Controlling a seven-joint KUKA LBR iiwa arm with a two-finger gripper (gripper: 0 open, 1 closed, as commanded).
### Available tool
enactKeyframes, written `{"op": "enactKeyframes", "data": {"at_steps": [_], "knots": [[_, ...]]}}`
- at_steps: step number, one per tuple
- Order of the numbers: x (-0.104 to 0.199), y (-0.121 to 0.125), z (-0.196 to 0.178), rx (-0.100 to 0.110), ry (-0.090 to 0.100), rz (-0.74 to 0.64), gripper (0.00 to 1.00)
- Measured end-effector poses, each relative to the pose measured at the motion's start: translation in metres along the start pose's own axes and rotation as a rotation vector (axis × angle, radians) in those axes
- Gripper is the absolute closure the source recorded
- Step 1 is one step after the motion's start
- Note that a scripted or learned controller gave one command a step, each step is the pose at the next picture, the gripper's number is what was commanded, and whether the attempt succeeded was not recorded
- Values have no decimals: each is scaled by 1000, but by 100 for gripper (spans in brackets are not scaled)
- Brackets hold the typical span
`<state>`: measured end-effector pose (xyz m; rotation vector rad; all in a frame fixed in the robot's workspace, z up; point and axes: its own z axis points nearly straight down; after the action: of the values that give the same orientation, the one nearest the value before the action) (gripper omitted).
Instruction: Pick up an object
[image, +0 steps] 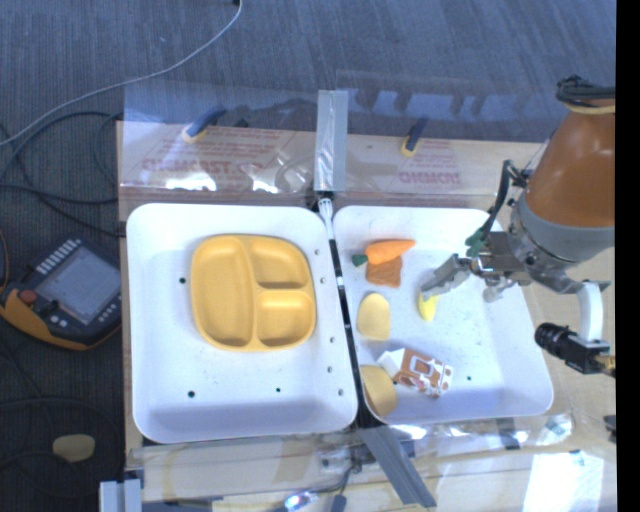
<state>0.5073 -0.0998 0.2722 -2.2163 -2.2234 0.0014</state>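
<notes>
The jaws (447, 281) are seen in the right bin (520, 345). Whether something is gripped cannot be told. A small yellow piece (428, 307) lies just below the jaws, standing up and down in the picture.

A robotics lab or test cell, seen from above. A light wooden bench (135, 165) stands on dark grey carpet (60, 120), with two shallow white plastic bins (150, 390) side by side on it. Clear plastic sheeting (250, 160) is fixed along the bench's far edge with small clamps. A grey industrial robot arm with an orange band (575, 170) reaches in from the right. On the floor to the left lies a handheld orange and grey control pendant with a screen (62, 292), and thin cables (120, 80) trail across the carpet.
</notes>
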Motion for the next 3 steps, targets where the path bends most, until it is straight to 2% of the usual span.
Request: {"op": "enactKeyframes", "data": {"at_steps": [1,2,3], "knots": [[-35,50,121,1,-1,142,0],[-48,68,182,-12,-3,66,0],[-47,69,172,-15,0,65,100]]}}
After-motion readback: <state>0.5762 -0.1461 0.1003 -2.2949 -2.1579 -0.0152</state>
